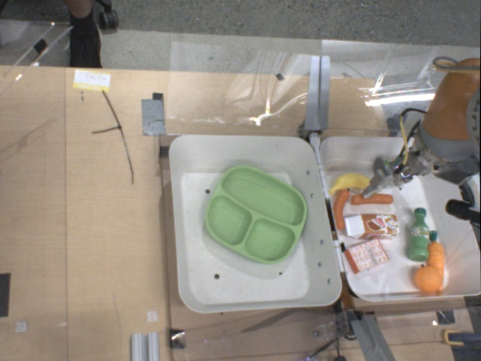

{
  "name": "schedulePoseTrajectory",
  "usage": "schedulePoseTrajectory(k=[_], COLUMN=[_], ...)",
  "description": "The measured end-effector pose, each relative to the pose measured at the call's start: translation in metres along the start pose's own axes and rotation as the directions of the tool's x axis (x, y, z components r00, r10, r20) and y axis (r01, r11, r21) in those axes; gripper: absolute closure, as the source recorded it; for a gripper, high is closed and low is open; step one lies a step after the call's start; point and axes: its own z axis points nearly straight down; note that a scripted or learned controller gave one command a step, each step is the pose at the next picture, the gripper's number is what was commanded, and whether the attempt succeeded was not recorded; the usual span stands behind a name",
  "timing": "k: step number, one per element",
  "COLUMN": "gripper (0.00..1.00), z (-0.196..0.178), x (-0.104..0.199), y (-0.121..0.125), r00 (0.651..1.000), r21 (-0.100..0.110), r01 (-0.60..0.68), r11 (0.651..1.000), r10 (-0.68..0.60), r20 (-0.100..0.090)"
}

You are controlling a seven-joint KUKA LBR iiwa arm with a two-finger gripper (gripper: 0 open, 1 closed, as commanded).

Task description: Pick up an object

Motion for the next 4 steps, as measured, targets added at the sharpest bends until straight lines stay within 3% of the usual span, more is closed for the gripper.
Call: schedulePoseTrajectory(k=[1,2,3,4], gripper=[0.0,0.0,0.0,0.0], z=[0.007,-0.009,0.009,-0.083], x=[-0.037,0.013,-0.06,-0.051], y=[0.006,-0.044,-0.02,-0.088], r00=[0.995,0.946,0.957,0.992], r21=[0.034,-0.025,0.009,-0.03], r01=[0.101,0.324,0.29,0.122], r11=[0.994,0.946,0.957,0.992], r10=[-0.1,-0.323,-0.29,-0.122], r20=[-0.025,0.028,-0.017,0.025])
